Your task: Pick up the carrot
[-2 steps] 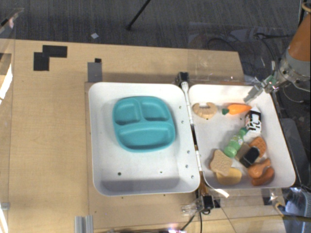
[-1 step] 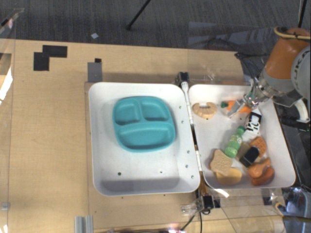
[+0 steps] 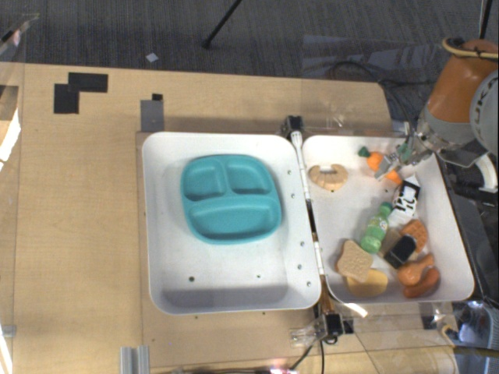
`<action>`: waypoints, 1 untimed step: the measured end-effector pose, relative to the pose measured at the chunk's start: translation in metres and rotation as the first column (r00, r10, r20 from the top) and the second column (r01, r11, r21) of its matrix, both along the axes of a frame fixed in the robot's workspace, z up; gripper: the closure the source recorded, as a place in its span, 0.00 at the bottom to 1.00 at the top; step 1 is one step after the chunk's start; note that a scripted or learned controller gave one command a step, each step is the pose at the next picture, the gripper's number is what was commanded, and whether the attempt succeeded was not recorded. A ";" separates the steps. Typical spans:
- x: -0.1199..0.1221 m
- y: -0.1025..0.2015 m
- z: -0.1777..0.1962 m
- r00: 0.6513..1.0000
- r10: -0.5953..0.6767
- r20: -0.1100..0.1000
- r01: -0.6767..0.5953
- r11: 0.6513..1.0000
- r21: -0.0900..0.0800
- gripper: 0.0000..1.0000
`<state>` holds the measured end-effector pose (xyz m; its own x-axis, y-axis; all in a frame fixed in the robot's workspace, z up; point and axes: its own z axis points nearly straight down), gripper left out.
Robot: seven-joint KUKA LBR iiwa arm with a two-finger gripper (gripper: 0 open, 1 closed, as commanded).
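Left bin (image 3: pixel 156 232): a teal divided plate (image 3: pixel 231 198) is seen lying flat near its middle; nothing belonging to the task is seen in it.
Divider: the two bins are seen side by side, joined along a strip with a black clip at the far end.
Right bin (image 3: pixel 448 209): the loose items are kept here, crowded mostly toward the near right corner.
Far left of the right bin: a tan ring-shaped pastry (image 3: pixel 328 176) is seen lying alone.
Carrot (image 3: pixel 378 161): a small orange piece with a green top is seen resting on the bin floor at the far side, just left of the gripper; it is not lifted.
Gripper (image 3: pixel 405 156): it is lowered at the far right of the right bin, close beside the carrot. Whether the jaws are open or closed cannot be told, as they are too small and blurred; nothing is clearly seen held between them.
Middle of the right bin: a green bottle (image 3: pixel 377 228) is seen lying tilted, with a black-and-white item (image 3: pixel 405 198) just beyond it.
Near corner: a cracker-like slab (image 3: pixel 355 260), a black block (image 3: pixel 402 249) and orange-brown food pieces (image 3: pixel 419 277) are piled together.
Progress: the approach is judged to be nearly made; the grasp and the lift are judged to be left undone.
Remaining: the carrot is to be closed on and raised clear of the bin.
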<state>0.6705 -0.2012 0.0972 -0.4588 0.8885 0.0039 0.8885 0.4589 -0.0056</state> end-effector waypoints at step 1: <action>-0.005 0.040 0.031 0.977 -0.212 0.002 0.212 0.977 -0.002 1.00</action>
